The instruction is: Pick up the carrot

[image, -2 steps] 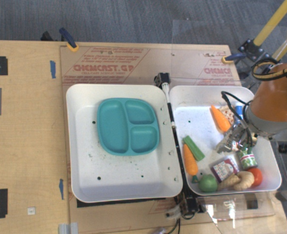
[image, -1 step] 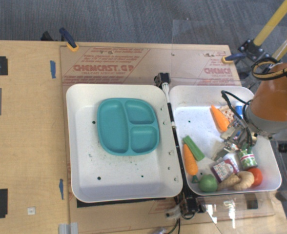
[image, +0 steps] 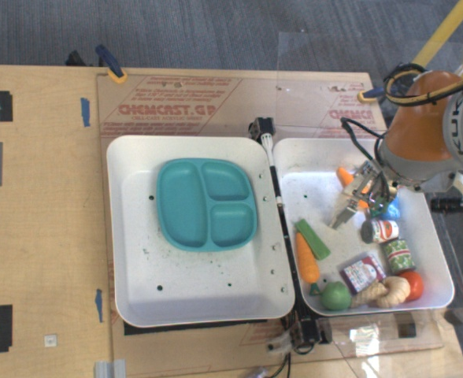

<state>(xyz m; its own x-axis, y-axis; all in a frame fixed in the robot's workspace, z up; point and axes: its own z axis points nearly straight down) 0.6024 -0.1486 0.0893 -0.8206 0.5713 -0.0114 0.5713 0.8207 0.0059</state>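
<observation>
The carrot (image: 307,261) is a long orange piece lying near the left wall of the right bin (image: 444,274), its tip pointing towards the front. My gripper (image: 351,205) hangs over the middle of that bin, up and to the right of the carrot and well apart from it. A green stick (image: 312,239) lies between them, touching the carrot's upper end. A small orange piece (image: 345,176) sits just left of the gripper's body.
The left bin (image: 129,235) holds a teal divided plate (image: 208,203). Around the carrot lie a green round fruit (image: 335,296), a purple packet (image: 361,272), a beige lumpy item (image: 381,291), a red tomato (image: 413,284), two small cans (image: 383,230) and a blue object (image: 392,209).
</observation>
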